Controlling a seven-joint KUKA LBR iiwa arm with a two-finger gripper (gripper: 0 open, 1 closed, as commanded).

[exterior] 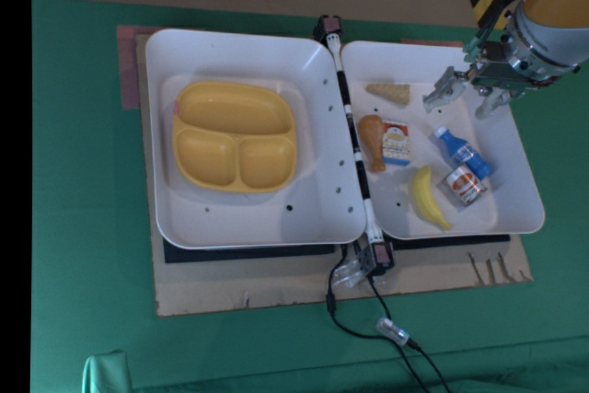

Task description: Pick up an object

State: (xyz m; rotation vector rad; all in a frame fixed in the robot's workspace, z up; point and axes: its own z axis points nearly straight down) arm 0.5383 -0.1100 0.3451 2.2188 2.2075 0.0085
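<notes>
Two white bins: the left bin [184, 230] holds one yellow divided tray [235, 136]; the right bin [520, 198] holds six items, namely wedge [388, 93], drumstick [372, 141], small carton [396, 143], banana [427, 198], blue bottle [463, 152], can [464, 185]. The gripper [467, 96] hangs spread wide, holding nothing, above the bin's far side.

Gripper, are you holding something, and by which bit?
Nothing is held. The gripper hangs open above the right bin, with no toy between its fingers.

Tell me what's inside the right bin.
The right bin holds a wedge, drumstick, small carton, blue bottle, can and banana. The gripper covers part of its floor.
</notes>
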